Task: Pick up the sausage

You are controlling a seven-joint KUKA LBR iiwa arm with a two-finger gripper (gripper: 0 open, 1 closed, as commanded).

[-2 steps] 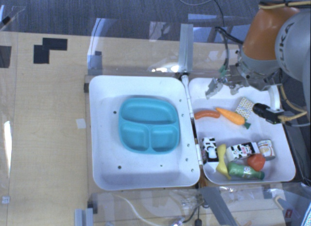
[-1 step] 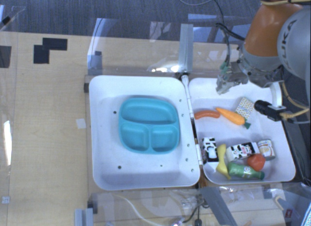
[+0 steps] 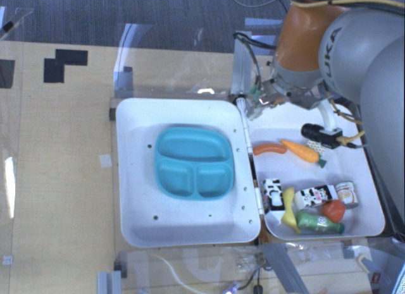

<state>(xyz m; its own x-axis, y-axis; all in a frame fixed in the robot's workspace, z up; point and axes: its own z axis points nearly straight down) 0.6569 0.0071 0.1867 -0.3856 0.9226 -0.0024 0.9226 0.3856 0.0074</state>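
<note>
We record bright, even overhead light, with the bins (image 3: 190,112) near white and shadows soft and short. Glare streaks the clear panels (image 3: 130,46) at the bench's far edge and left side. Focus is fair; the arm (image 3: 354,40) looms large and slightly soft.

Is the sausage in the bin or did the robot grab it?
In the bin. The sausage lies flat on the right bin's floor beside the carrot.
</note>
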